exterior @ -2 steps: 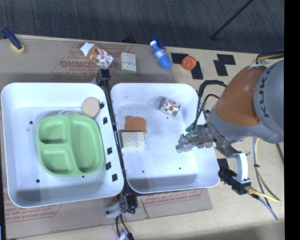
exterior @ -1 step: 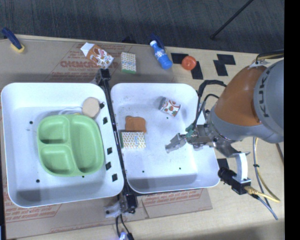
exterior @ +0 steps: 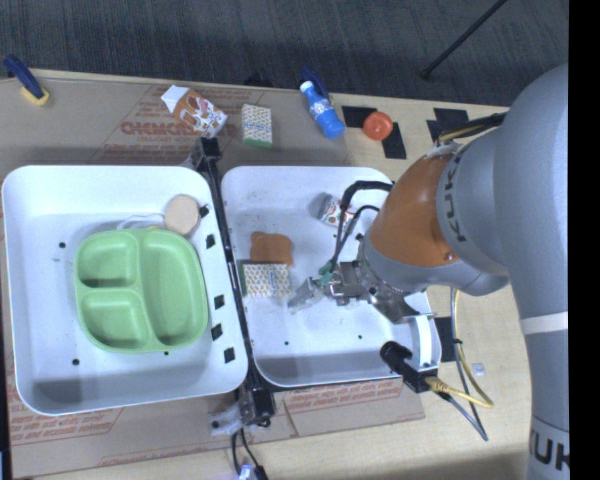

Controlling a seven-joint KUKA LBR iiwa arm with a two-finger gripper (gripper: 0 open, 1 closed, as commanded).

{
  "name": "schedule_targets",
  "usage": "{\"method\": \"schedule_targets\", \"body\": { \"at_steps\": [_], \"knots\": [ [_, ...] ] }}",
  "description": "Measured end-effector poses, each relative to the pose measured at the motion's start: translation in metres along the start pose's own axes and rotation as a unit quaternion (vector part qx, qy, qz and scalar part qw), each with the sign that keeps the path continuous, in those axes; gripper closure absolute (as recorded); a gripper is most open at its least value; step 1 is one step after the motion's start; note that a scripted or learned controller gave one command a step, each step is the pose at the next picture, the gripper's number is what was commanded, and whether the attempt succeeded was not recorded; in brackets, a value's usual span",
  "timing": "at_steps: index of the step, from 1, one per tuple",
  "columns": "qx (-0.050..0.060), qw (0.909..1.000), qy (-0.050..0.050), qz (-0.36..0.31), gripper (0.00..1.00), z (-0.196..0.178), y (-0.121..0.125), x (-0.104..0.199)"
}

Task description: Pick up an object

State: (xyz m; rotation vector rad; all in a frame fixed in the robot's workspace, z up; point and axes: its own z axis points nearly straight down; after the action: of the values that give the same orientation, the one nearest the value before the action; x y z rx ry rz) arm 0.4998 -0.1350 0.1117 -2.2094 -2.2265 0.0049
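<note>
bins: two – left bin (exterior: 20, 268), right bin (exterior: 280, 183)
tray (exterior: 140, 288): one
gripper (exterior: 308, 293): fingers – can't tell

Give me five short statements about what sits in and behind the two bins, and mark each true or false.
1. The green divided tray lies in the left bin. True.
2. The brown block lies in the left bin. False: it lies in the right bin.
3. A blue bottle lies on the bench behind the bins. True.
4. The round tan piece sits in the middle of the green divided tray. False: it sits at the tray's far right corner.
5. The gripper hangs over the left bin. False: it is over the right bin, near the patterned packet.
</note>
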Motion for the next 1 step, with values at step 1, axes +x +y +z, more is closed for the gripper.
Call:
{"method": "schedule_targets", "body": {
  "at_steps": [1],
  "knots": [
    [-0.001, 1.0, 0.0, 0.0, 0.0, 0.0208, -0.0237, 0.0345]
  ]
}}
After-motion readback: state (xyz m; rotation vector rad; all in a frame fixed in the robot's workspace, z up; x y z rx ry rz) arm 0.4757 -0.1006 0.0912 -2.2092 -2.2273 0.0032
